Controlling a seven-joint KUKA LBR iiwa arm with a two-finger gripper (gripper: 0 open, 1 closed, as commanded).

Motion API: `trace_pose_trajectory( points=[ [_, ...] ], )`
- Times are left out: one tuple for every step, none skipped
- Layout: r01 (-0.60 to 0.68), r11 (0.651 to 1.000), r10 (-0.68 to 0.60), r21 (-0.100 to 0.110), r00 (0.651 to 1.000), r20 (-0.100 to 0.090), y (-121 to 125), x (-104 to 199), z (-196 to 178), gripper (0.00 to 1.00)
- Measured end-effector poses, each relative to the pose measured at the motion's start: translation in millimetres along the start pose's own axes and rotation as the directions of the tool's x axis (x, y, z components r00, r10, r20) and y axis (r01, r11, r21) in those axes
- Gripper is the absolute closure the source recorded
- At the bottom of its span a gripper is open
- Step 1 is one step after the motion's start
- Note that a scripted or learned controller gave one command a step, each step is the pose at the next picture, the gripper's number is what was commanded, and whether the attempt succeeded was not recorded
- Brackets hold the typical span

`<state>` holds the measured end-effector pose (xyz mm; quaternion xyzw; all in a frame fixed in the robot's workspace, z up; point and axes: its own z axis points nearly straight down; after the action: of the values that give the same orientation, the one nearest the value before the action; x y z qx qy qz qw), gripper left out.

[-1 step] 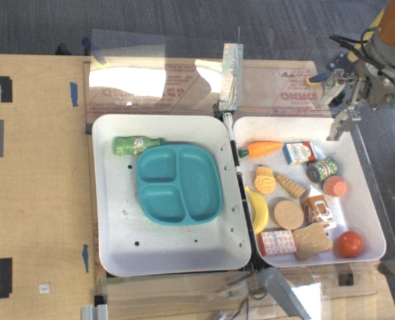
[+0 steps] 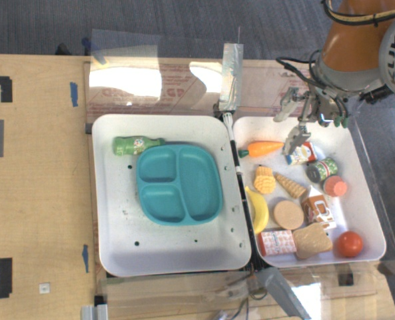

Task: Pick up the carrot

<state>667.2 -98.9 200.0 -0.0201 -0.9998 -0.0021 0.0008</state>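
Observation:
The carrot point(image 2: 264, 149), orange with a green tip pointing left, lies at the back left of the right bin point(image 2: 369, 199), close to the wall between the bins. My gripper point(image 2: 296, 137) hangs over the back of that bin, just right of the carrot's thick end and slightly above it. Nothing shows in its grasp. A small white and red carton point(image 2: 304, 154) sits directly under and to the right of the gripper.
The right bin is crowded: corn point(image 2: 264, 179), a cone point(image 2: 292, 185), a banana point(image 2: 257, 209), a green can point(image 2: 322, 170), a round biscuit point(image 2: 288, 214), bread point(image 2: 312, 240) and a tomato point(image 2: 349, 243). The left bin point(image 2: 110, 232) holds a teal divided plate point(image 2: 179, 184) and a green bottle point(image 2: 136, 145).

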Motion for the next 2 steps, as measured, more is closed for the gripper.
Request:
trace_pose_trajectory(
  points=[
    [-0.028,1.0,0.028,0.003,1.0,-0.001,6.7,44.1,76.2,0.0],
    [0.0,1.0,0.0,0.004,1.0,0.013,2.0,69.7,104.1,0.0]
  ],
)
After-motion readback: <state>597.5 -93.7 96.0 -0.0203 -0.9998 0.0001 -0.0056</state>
